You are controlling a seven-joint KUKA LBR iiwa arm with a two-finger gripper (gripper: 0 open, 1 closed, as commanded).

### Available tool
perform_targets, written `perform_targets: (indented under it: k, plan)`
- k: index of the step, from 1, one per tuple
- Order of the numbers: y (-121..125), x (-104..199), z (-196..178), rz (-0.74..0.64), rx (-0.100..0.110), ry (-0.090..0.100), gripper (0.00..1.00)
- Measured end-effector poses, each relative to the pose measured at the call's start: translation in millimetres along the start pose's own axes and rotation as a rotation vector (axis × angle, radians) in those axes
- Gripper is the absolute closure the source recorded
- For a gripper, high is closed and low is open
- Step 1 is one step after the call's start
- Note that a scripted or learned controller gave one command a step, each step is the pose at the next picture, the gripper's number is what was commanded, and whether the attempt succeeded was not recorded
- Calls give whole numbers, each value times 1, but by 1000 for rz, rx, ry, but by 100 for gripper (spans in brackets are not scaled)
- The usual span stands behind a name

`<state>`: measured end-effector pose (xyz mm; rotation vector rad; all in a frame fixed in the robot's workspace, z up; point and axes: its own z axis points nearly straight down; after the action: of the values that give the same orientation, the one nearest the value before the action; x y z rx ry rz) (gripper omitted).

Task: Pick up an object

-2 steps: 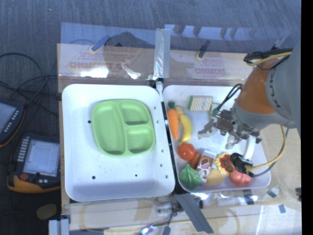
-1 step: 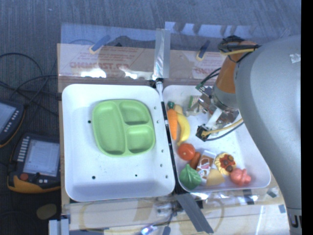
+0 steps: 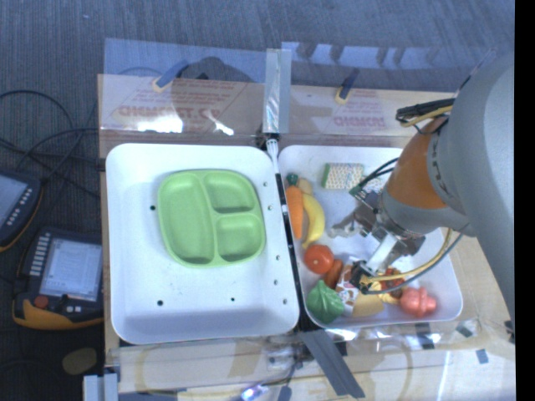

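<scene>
From above, I reach in from the right over the right bin [image 3: 451,303], where the toy food lies heaped at the near left: banana [image 3: 314,215], carrot [image 3: 294,211], tomato [image 3: 318,259], green piece [image 3: 324,301]. The left bin [image 3: 125,307] bears a green tray [image 3: 211,217]. My gripper [image 3: 361,274] is low beside the tomato, probably lined up on it; how it is set I cannot tell.

Bright, even light falls from overhead. The two white bins [image 3: 125,249] are nearly washed out, with glare on the clear plastic sheet [image 3: 217,119] along the bench's far edge. Shadows are faint. The whole picture is slightly soft, the arm [image 3: 489,149] blurriest.
</scene>
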<state>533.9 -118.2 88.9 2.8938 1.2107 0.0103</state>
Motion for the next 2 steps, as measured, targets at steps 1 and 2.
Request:
perform_targets:
  k: [1,2]
  plan:
    - [36,17,1,292,4,-3,0]
    - [56,77,2,426,0,-9,0]
